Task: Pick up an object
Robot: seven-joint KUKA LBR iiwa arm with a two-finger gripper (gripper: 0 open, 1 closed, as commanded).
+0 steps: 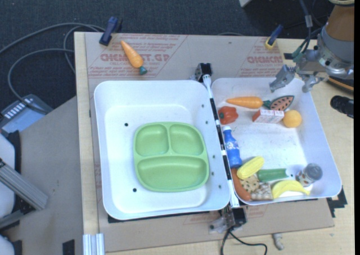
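My gripper (295, 82) hangs open over the far edge of the right bin (322, 135), with nothing between its fingers (280, 81). Just below it lie a watermelon slice (281, 102), an orange carrot (244, 102), a red-and-white box (268, 116) and a yellow-orange fruit (292, 119). A red tomato (227, 115) and a blue bottle (230, 146) sit along the bin's left wall. At the near end are a corn cob (250, 166), a green cucumber (273, 174), a banana (289, 188), a cracker piece (256, 187) and a small jar (309, 173).
The left bin (112, 113) holds a green divided plate (170, 155). A second carrot (132, 55) lies on the cardboard bench top behind it. Blue clamps (109, 30) (274, 35) stand at the bench's far edge. Cables run off to the left.
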